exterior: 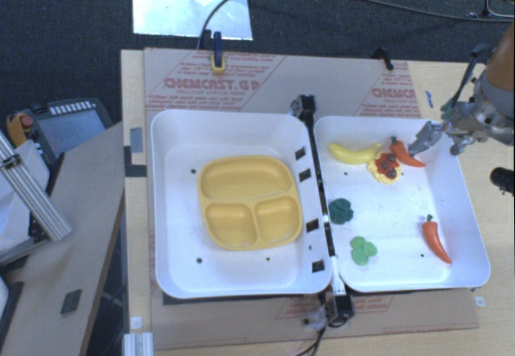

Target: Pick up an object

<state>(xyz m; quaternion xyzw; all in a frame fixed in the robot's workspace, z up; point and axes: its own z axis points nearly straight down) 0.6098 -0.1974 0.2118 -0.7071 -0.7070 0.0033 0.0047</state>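
two shallow white bins sit side by side on the bench. at the right bin's (475, 266) near edge lie green pieces (363, 250) and a carrot (435, 240); a dark green piece (340, 210) sits midway. toward its far edge, a banana (353, 154) and a red-and-yellow toy (387, 167) lie below the gripper (434, 137), fingers spread apart, clasping nothing. the left bin (173, 185) carries a yellow divided tray (248, 201).

One camera hangs above the bench (201, 72), looking down at a slant from the near side. It stands far enough back to take in both bins (241, 125), with the pincer (438, 135) reaching in at the right edge and floor beyond.
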